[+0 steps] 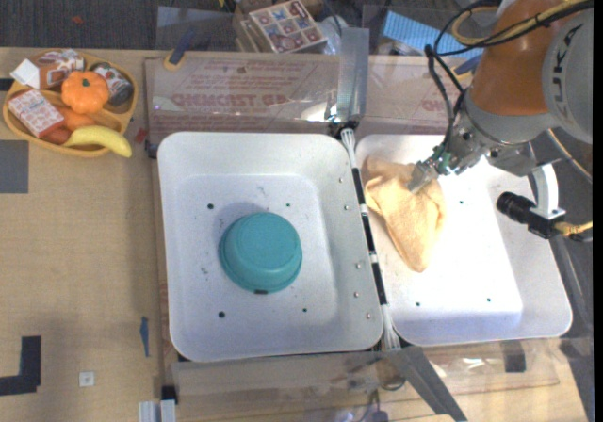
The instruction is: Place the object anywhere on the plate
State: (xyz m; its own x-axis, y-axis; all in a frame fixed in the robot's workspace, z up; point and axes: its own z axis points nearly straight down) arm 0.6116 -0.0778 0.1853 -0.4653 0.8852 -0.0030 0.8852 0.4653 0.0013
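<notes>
A teal round plate [261, 251] lies in the middle of the left white bin [188, 158]. A tan cloth [412, 219] is in the left part of the right white bin [490, 271], close to the divider between the bins. My gripper [420, 181] comes down from the upper right onto the cloth's upper right edge. Its fingers are pinched together on the fabric, which rises to a peak at the tips and trails down towards the bin's front.
A black plug on a yellow cable [521, 208] hangs over the right side of the right bin. A yellow dish of toy fruit [71, 114] sits on the bench at the far left. Cardboard and clear plastic sheets [247, 95] line the back of the bins.
</notes>
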